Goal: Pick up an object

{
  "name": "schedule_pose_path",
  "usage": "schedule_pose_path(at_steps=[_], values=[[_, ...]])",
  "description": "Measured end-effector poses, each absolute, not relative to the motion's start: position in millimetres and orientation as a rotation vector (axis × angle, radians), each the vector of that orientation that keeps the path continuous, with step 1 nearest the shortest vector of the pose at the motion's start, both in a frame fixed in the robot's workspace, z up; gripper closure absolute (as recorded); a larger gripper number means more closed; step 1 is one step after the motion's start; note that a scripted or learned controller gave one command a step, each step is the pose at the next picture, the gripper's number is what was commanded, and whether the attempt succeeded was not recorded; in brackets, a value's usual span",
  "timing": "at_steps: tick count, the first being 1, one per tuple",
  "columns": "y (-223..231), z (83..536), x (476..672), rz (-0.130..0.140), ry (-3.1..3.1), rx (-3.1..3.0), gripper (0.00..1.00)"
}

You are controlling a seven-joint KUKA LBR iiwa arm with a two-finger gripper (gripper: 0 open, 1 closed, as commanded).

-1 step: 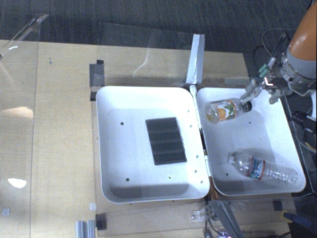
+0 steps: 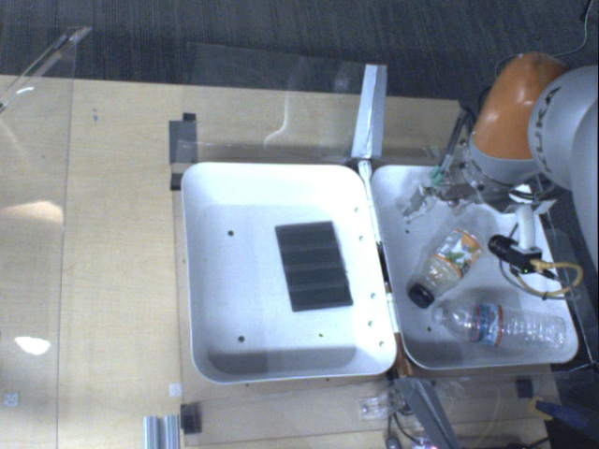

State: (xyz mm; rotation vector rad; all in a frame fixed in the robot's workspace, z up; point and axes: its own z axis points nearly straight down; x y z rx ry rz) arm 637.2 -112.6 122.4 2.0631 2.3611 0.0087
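Two white bins sit side by side on the table; the left bin has one dark ribbed rectangular pad lying flat near its middle, tilted a bit; the right bin has two bottles. One is a small bottle with a black cap and a greenish-orange label, lying slantwise, cap toward the divider; the label is too blurry to read. The other is a clear plastic bottle on its side along the near wall, blue label, also unreadable. The arm comes in over the far right corner; the gripper hangs above the bin's far end, apart from both bottles; can't tell if it's open or closed.
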Motion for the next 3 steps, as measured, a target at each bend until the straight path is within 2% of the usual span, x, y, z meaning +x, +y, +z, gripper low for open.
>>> schedule_pose_path(at_steps=[1,2,3], values=[[-137,89,577.7,0.009,2.435,1.971,0.00],[-148,90,504.9,0.012,2.537,1.827,0.00],[-115,89,593.1,0.013,2.591,1.756,0.00]])
